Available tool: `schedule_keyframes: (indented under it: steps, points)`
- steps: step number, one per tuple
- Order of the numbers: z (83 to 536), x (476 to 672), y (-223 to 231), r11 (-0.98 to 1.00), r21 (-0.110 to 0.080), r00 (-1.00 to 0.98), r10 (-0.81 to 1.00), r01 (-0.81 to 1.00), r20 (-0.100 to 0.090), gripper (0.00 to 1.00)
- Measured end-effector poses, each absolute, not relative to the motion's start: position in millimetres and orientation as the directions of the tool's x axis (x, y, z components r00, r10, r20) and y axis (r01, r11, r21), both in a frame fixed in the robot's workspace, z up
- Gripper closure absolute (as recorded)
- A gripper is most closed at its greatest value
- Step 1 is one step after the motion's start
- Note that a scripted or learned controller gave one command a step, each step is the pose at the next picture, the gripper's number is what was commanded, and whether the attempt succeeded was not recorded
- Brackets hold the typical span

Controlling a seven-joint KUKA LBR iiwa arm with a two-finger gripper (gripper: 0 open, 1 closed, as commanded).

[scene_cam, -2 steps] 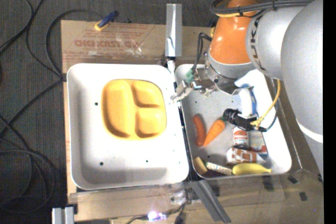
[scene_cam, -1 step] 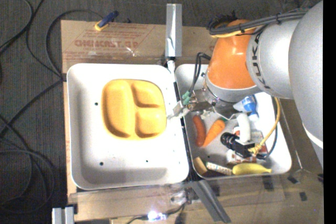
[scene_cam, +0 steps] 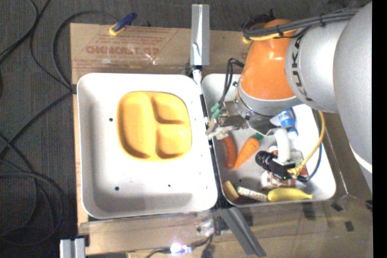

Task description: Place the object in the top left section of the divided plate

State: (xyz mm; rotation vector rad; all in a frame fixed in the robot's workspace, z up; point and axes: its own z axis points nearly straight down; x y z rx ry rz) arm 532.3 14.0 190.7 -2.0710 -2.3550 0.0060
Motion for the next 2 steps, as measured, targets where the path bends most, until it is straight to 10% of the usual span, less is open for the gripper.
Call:
schedule_keyframes:
  steps: [1, 2]
  points:
    - [283, 547.4, -16, 0.176, -0.001, -0.176, 0.984, 0.984, -0.002, 1.0]
    - [186, 517.6, 22, 0.358, -0.003, -0.358, 0.934, 0.934, 0.002, 1.0]
